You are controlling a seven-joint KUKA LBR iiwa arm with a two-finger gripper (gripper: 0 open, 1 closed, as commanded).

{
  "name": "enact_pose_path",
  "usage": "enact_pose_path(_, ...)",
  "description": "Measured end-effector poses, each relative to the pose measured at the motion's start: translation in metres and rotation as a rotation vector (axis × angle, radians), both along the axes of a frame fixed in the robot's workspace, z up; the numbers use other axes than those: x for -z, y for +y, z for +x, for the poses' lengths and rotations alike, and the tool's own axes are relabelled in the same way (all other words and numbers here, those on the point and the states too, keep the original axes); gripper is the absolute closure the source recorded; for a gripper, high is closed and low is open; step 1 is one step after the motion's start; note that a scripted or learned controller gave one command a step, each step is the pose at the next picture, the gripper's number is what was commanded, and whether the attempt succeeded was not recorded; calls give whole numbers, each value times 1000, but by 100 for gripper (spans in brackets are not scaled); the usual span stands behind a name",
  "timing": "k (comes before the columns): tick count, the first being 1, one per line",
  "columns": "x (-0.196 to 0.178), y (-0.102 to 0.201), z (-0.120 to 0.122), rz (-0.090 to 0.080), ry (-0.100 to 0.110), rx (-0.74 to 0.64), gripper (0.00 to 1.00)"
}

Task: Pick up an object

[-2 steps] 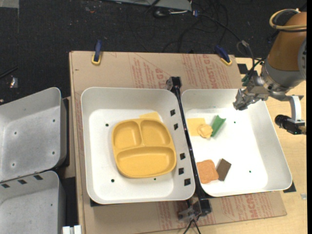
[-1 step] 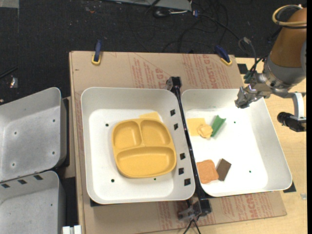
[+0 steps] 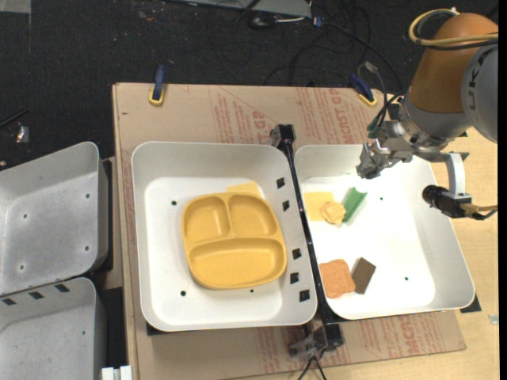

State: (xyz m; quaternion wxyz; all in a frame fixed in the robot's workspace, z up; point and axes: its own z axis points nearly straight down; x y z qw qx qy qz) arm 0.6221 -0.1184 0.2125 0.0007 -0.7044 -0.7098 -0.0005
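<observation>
Gripper (image 3: 371,167) first: it hangs over the back-left part of the right bin (image 3: 444,291), tip angled down toward the bin floor. Honestly I can't tell from this angle whether it's spread or closed, it's just a dark blob at the end of the wrist.

Closest thing to it is the green piece (image 3: 354,204), lying just in front of the tip and a touch to the left, on the bin floor and apart from the gripper. Touching the green piece on its left is a crumpled yellow lump (image 3: 333,211), and that sits on the edge of a flat pale yellow square (image 3: 314,203). Further toward the front of the same bin are an orange-brown pad (image 3: 337,279) and a dark brown block (image 3: 364,275), right next to each other and well apart from the gripper.

In the left bin (image 3: 158,291), a yellow divided tray (image 3: 235,240) takes up the middle, with a pale yellow scrap (image 3: 246,188) peeking out behind it.

Both bins sit on a tan board (image 3: 222,109) with red print, held by blue clamps (image 3: 158,93) at the back edge. Around that it's black floor with cables (image 3: 277,22), plus a couple of spare white bins (image 3: 47,204) off to the left.
</observation>
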Motion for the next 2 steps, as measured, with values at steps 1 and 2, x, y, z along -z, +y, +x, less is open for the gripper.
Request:
enact_pose_path(1,-9,56,-9,1,-1,-1,100)
enact_pose_path(2,-17,99,-24,0,1,0,100)
